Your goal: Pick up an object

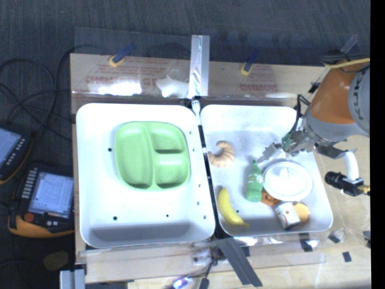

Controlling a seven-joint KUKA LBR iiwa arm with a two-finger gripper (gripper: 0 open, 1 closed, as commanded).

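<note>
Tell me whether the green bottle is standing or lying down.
Lying down. The green bottle rests on its side on the right bin's floor, cap toward the far wall, beside the white round lid.

Pincer (269, 153) hangs over right bin (240, 122) near green bottle (255, 182)

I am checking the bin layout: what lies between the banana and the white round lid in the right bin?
In the camera view, the green bottle lies between the banana and the white round lid, touching the lid's left edge.
</note>
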